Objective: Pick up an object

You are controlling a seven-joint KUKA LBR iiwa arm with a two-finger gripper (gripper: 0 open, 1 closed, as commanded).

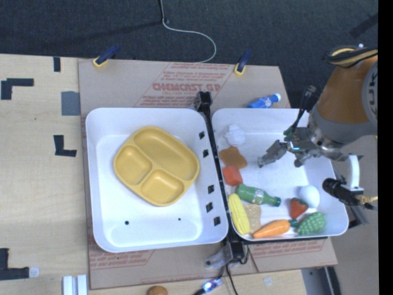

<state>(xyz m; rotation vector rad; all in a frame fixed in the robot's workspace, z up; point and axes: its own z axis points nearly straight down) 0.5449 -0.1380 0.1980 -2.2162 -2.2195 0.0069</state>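
My gripper [281,159] hangs over the middle of the right bin [279,118], open, with nothing between its fingers. One finger [268,158] points left toward a brown piece [233,157] and a red piece [232,176] by the bin's left wall. Below the gripper lies a green bottle [258,195]. Along the front sit a corn cob [238,214], a carrot [271,228], a green leafy toy [313,223], a red strawberry [298,209] and a white egg [309,195]. A white crumpled item [234,134] rests at the back left.
The left bin [104,128] holds a yellow divided plate [156,165]. A blue bottle [265,101] lies outside, behind the right bin. The grey-and-orange arm [350,103] reaches in over the right bin's right wall. A cable [190,32] trails at the back.
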